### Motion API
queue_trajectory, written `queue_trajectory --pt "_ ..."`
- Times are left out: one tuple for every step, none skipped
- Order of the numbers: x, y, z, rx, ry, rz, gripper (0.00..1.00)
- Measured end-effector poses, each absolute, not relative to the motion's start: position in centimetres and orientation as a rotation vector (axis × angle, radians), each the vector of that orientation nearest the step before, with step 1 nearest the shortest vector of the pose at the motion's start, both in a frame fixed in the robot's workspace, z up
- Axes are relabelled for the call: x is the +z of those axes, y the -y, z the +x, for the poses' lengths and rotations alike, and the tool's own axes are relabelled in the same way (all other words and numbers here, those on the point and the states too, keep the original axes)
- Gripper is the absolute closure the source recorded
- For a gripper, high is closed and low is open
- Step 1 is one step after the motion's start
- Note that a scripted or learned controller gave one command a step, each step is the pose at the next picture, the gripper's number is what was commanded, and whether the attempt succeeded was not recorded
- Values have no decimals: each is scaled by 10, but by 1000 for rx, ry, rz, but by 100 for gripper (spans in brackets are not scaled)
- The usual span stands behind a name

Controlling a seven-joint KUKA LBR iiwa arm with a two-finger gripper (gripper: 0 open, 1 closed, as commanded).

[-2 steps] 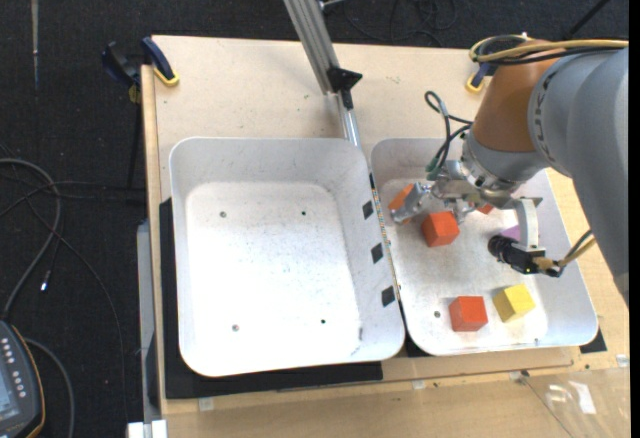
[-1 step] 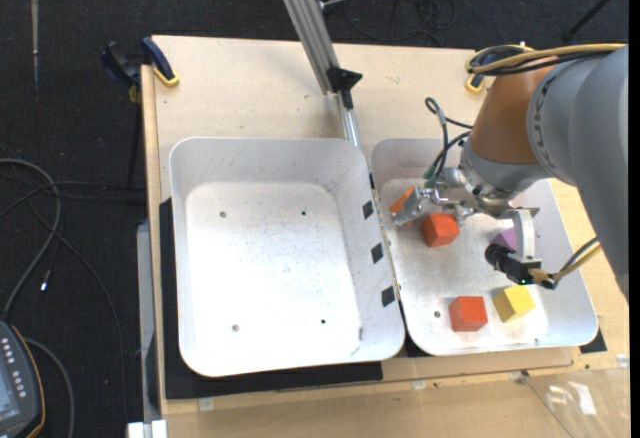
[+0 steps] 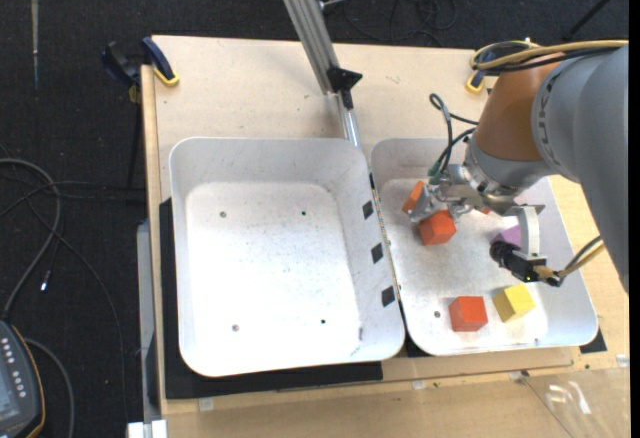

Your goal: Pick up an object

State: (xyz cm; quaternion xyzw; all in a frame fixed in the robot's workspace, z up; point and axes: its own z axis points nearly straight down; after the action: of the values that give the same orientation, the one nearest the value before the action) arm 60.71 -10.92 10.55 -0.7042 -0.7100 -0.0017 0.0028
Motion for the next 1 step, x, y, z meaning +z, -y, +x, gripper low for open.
queue_trajectory --pt "200 13 637 -14 2237 -2213 100"
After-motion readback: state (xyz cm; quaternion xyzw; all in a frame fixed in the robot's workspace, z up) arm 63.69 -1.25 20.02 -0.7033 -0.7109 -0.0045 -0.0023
